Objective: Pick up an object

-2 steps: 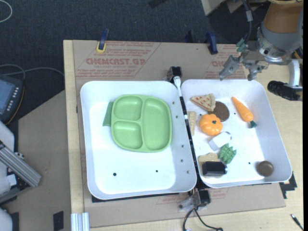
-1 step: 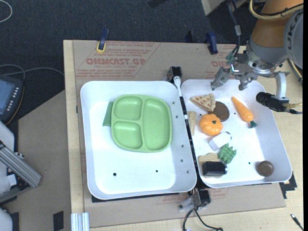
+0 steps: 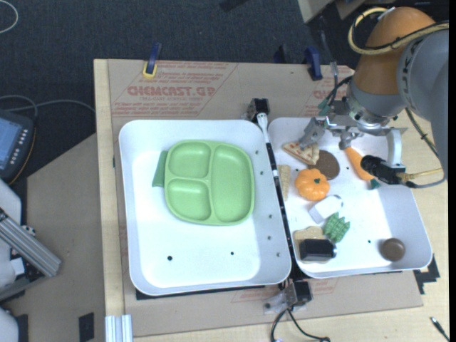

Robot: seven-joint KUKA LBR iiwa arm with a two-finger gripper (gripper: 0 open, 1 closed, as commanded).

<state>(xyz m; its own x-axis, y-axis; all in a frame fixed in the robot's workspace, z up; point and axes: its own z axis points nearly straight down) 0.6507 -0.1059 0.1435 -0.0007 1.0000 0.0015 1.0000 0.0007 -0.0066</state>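
Note:
The right bin (image 3: pixel 399 212) holds several small objects. A tan pizza slice (image 3: pixel 300 150) lies at its far left corner, with a brown round disc (image 3: pixel 328 164) and a small orange pumpkin (image 3: pixel 313 184) just in front of it. An orange carrot (image 3: pixel 353 158) lies to the right of the disc. My gripper (image 3: pixel 312 132) hangs low over the bin's far left corner, right above the pizza slice and close to it. Nothing is visibly lifted.
A green divided plate (image 3: pixel 210 182) lies in the left bin (image 3: pixel 142 255). Toward the right bin's front are a white block (image 3: pixel 325 209), a green leafy piece (image 3: pixel 336 228), a tan cracker (image 3: pixel 306 233), a black block (image 3: pixel 317 249) and a brown ball (image 3: pixel 392 248). The divider (image 3: pixel 276 184) runs between the bins.

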